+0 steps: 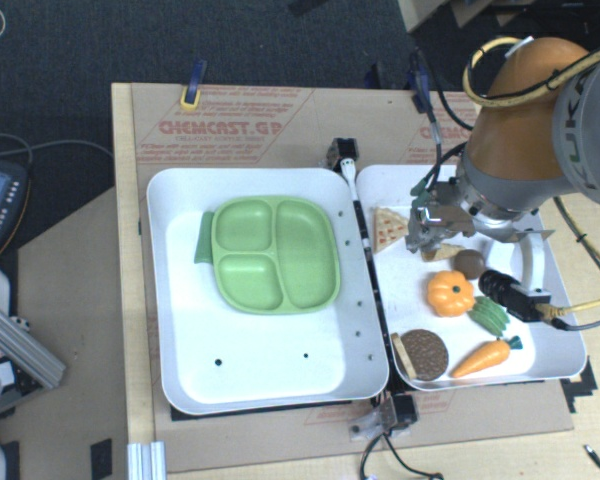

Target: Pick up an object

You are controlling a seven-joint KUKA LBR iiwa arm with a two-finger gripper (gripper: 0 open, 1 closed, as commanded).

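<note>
- The gripper (427, 236) is hovering over the 11 o'clock part of the right bin (550, 353), with the grey-and-orange arm (525, 118) reaching in from 3 o'clock.
- Parted or closed? The slanted view is not giving that away, so cannot tell.
- The pizza slice (388, 228) is lying just at the gripper's 9 o'clock, close by the bin's left wall.
- The brown lump (468, 263) is sitting near the gripper's 4 o'clock.
- The orange pumpkin (450, 294) is resting right at the lump's 7 o'clock.
- A green piece (490, 316) is lying at the pumpkin's 4 o'clock, just beside it.
- The carrot (480, 358) is lying tilted at the bin's 6 o'clock, with the round cookie (424, 353) at its 9 o'clock.
- The left bin (260, 358) is carrying a green divided plate (275, 253) towards its 12 o'clock side.
</note>
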